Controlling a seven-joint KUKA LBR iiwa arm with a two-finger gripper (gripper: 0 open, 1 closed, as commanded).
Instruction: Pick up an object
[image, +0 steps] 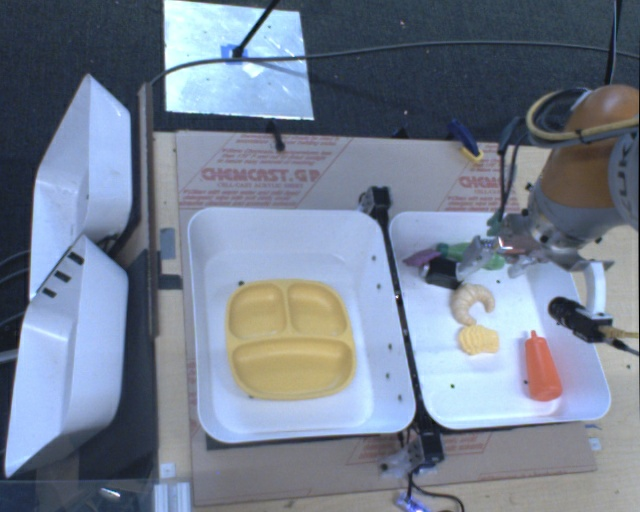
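Note:
The right bin holds several toys. A pale croissant lies near its middle, with a small ridged yellow piece just below it. An orange bottle lies toward the bin's right side. A dark purple and green toy sits at the upper left of this bin. My gripper reaches in from the right and hangs low over the bin's upper part, right next to the purple and green toy and just above the croissant. I cannot make out anything held in it.
The left bin holds a yellow divided plate. A black clamp sits at the top of the wall between the bins. A black part on a cable hangs over the right bin's right side.

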